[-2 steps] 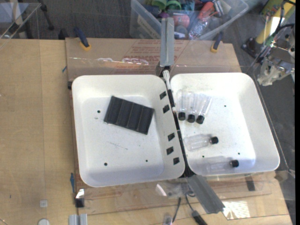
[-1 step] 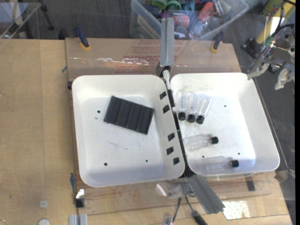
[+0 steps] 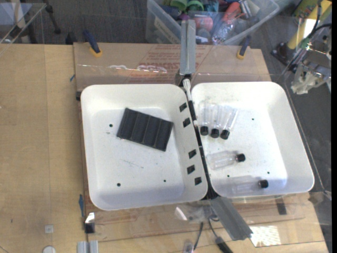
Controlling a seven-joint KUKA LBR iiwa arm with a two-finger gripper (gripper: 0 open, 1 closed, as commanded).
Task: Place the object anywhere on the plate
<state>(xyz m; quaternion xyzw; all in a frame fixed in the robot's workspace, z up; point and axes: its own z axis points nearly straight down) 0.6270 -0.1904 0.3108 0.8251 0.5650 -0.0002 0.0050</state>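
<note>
A black ribbed rectangular plate lies flat in the left bin, slightly turned. In the right bin lie several clear vials with black caps. Three of them sit side by side near the divider, caps toward the front. A single vial lies lower down, and another vial rests by the front wall. My gripper hangs outside the right bin, past its far right corner, well away from the vials and the plate.
A grey divider bar runs between the bins. A clear tub of colourful items stands behind them. Wooden bench surface extends to the left. Cables and hardware crowd the upper right.
</note>
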